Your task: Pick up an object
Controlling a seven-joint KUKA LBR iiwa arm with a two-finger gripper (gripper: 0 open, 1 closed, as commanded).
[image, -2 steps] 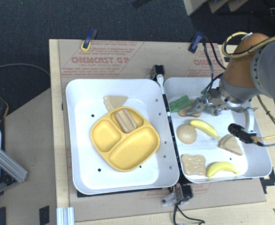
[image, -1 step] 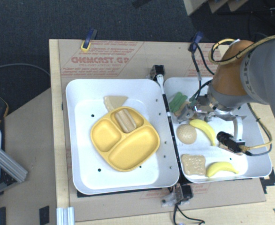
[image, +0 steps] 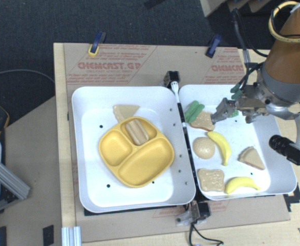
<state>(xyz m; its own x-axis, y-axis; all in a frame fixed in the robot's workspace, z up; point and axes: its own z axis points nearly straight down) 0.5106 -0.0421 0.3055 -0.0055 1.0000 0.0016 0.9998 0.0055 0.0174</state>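
My gripper hangs over the back part of the right bin, just right of a tan toast slice and a green pod-shaped piece. Nothing shows held in it. Lower in the same bin lie a round beige bun, a yellow banana, a tan wedge, a square bread slice and a second banana. In the left bin, a yellow divided plate carries a tan sausage in its back compartment, with a beige wedge behind the plate.
A ridge with black clips at both ends joins the two bins. Brown cardboard lies beneath them, held by a yellow clamp and a blue clamp. The arm's orange band and a black part overhang the right bin's right side.
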